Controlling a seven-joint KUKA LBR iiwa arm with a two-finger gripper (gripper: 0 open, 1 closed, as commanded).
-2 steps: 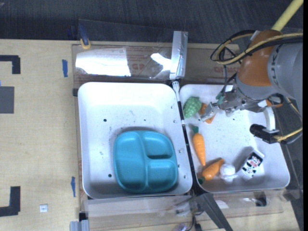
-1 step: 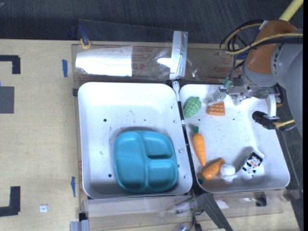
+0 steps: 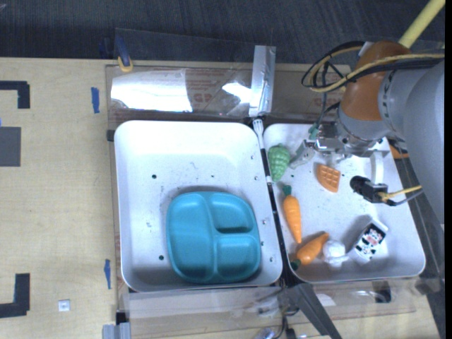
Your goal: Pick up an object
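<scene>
The arm (image 3: 395, 97) reaches in from the right of the frame and hangs over the upper part of the right bin (image 3: 413, 260). Its end effector (image 3: 326, 147) sits low there, just above a small orange waffle-textured piece (image 3: 328, 176) and just right of a green ridged toy (image 3: 279, 161) that lies against the bin's left wall. The step in hand looks like the approach onto a pick, most likely the orange waffle piece, though the green toy is about as close. The wrist's metal parts blend together, so whether the end effector is open or closed cannot be told, and nothing can be seen held in it.

The next move would call for a straight descent centred on one item, clear of the bin wall and the neighbouring toy.

Lower in the right bin lie a carrot (image 3: 292, 217), an orange wedge-like toy (image 3: 312, 246), a white lump (image 3: 334, 252) and a small black-and-white box (image 3: 370, 240); what these last are is hard to make out. The left bin (image 3: 141, 147) carries a blue divided tray (image 3: 212, 237). The arm's grey body is cut off by the frame's right edge.
</scene>
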